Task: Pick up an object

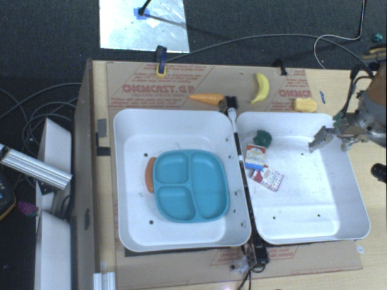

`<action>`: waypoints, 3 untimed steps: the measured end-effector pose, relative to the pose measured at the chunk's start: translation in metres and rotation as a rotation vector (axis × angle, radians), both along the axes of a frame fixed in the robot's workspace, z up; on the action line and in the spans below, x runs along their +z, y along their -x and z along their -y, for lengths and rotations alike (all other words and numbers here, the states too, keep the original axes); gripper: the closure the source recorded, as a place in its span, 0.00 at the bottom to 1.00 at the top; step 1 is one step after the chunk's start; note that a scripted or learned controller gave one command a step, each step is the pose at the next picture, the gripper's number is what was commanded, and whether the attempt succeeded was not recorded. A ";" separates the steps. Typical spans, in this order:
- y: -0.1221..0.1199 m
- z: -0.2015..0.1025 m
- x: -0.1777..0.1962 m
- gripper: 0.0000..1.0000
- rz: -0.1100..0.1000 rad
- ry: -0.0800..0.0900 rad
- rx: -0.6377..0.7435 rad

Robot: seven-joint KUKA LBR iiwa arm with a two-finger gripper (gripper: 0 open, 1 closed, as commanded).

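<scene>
Dark carpet surrounds your bench [181, 83]. Your left bin [133, 138] carries a blue divided plate [191, 183] with an orange piece [149, 174] tucked at its left edge. Your right bin [326, 216] has a green object [262, 138] and small packets [260, 167] near its left wall. Your gripper [329, 135] hangs over that bin's far right corner, clear of them; you cannot tell how it's set.

We look down from one fixed camera above the table [199, 80], slanted and fairly distant, so both white bins [181, 122] fill mid-frame while dark floor [42, 29] crosses the upper frame.
</scene>
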State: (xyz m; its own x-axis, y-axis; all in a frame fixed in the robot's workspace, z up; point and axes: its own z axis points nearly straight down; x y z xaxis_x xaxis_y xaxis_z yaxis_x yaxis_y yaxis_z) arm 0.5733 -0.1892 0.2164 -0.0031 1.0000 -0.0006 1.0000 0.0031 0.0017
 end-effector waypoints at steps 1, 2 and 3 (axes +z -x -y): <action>-0.022 -0.058 -0.081 0.00 -0.003 -0.002 0.001; -0.019 -0.084 -0.111 0.00 0.011 0.014 -0.005; -0.092 -0.094 -0.124 0.00 0.002 0.000 0.002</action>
State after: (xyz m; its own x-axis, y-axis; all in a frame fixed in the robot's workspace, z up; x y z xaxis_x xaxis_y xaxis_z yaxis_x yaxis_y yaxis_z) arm 0.6651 -0.0953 0.0926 -0.0050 1.0000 -0.0009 1.0000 0.0050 0.0037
